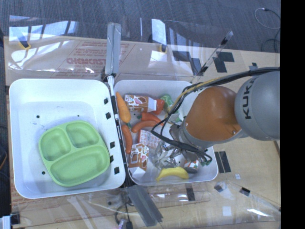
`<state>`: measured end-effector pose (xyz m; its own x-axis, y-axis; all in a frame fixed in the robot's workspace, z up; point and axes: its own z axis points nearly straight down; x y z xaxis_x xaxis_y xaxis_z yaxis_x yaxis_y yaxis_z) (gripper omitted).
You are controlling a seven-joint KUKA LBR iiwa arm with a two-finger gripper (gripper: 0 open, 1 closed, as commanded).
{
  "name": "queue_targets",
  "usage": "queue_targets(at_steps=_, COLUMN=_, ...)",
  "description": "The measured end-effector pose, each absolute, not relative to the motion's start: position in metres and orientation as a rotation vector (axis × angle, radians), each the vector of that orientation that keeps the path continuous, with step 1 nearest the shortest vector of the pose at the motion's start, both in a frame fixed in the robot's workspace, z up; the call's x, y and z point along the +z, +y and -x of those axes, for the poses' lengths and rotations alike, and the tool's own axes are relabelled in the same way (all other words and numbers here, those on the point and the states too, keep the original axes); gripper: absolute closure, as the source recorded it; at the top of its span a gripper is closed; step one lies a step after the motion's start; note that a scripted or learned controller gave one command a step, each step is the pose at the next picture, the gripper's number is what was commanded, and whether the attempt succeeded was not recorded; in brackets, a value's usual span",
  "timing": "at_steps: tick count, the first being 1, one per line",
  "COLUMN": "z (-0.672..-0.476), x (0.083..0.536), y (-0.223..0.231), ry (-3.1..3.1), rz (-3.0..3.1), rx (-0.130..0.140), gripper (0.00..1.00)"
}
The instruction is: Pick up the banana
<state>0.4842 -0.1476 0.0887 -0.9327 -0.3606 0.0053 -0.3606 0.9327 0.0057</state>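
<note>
Banana (173,173) lies at the front edge of the right bin (205,178), amid packets and carrots (125,123). Claw (172,152) sits just above it in clutter; can't tell its state. Risk: it snags a neighbouring packet (139,155) or pins the banana against the wall.

The arm (259,111) reads "KU"; the red print on the bench sheet (86,61) is illegible.

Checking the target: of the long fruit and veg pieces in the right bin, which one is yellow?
The banana, lying by the right bin's near wall; the carrots by the left wall are orange.
</note>
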Motion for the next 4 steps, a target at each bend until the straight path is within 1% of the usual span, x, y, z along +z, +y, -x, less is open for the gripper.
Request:
queue_targets(at_steps=1, z=-0.485, x=0.096, y=-0.146, ry=-3.078, rz=-0.577, rx=-0.012, gripper=1.00)
queue_targets(at_steps=2, z=-0.510, x=0.110, y=-0.148, ry=-3.016, rz=-0.866, rx=-0.007, gripper=1.00)
queue_targets(at_steps=3, z=-0.510, x=0.110, y=-0.148, ry=-3.016, rz=-0.866, rx=-0.007, gripper=0.00)
queue_targets(at_steps=4, z=-0.493, x=0.094, y=-0.136, ry=-3.009, rz=-0.954, rx=0.009, gripper=0.00)
